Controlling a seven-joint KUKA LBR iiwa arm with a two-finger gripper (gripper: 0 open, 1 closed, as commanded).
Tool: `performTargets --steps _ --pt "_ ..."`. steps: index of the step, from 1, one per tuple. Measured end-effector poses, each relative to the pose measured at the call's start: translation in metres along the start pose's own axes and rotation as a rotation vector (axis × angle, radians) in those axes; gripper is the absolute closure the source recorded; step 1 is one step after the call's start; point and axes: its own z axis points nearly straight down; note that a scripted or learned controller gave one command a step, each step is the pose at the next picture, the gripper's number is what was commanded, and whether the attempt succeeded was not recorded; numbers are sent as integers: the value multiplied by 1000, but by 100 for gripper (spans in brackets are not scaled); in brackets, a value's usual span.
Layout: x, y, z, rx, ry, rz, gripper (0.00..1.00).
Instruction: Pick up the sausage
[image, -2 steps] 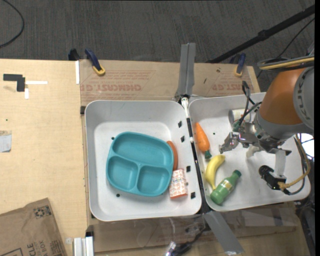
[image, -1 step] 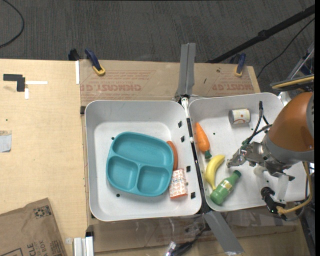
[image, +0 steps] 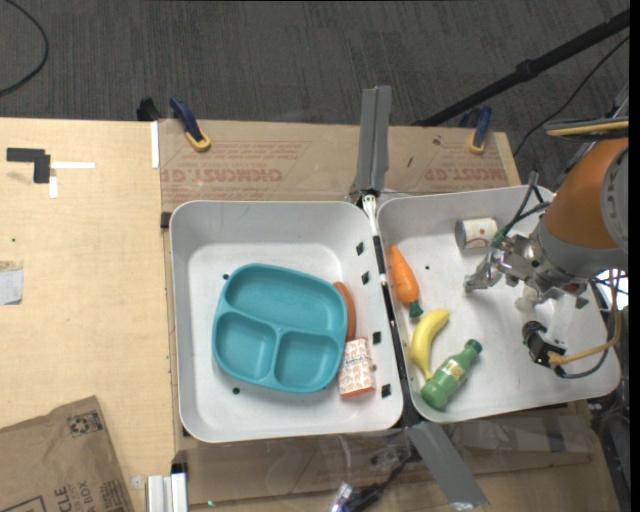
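The sausage (image: 346, 306), reddish-brown and slim, lies in the left bin (image: 200, 300) against the right edge of the teal divided plate (image: 278, 327). My gripper (image: 484, 278) hangs over the right bin (image: 560, 385), above its upper middle and just below a small white can (image: 477, 232). It is well to the right of the sausage, across the wall between the bins. Nothing shows in the gripper.
A small printed carton (image: 357, 368) leans by the plate's lower right corner. In the right bin, a carrot (image: 403, 278), a banana (image: 428, 338) and a green bottle (image: 450, 375) lie along the left side. A black cable (image: 545, 345) trails under the wrist.
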Motion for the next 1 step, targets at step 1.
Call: performTargets --steps 1 --pt "-3 -68 0 -7 -4 115 0"
